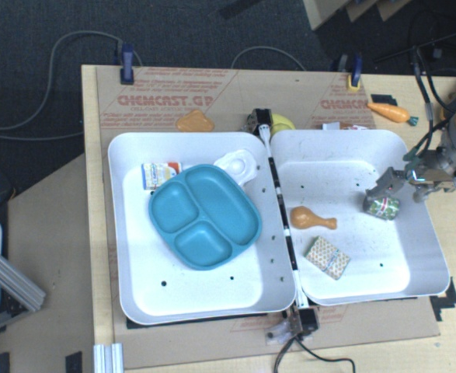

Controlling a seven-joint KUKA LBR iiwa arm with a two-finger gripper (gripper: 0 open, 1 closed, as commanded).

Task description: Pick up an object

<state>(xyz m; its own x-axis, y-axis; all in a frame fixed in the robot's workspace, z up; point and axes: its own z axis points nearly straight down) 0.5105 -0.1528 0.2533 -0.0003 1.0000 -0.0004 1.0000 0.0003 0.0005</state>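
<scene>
The right bin (414, 278) holds a small green can (382, 206) lying on its side near the right wall. It also holds an orange toy drumstick (311, 219) near the divider and a small patterned box (328, 257) in front of it. My gripper (388, 183) reaches in from the right and sits just above and behind the green can, close to or touching it. The left bin (134, 286) carries a blue divided plate (203, 215), a small carton (159, 173) and a white cup (237, 164).
On the bench behind the bins lie an orange carrot (389, 113), an orange piece (195, 120) and a yellow object (281, 123). Blue clamps (126, 61) grip the board's far edge. Cables hang at the right by the arm.
</scene>
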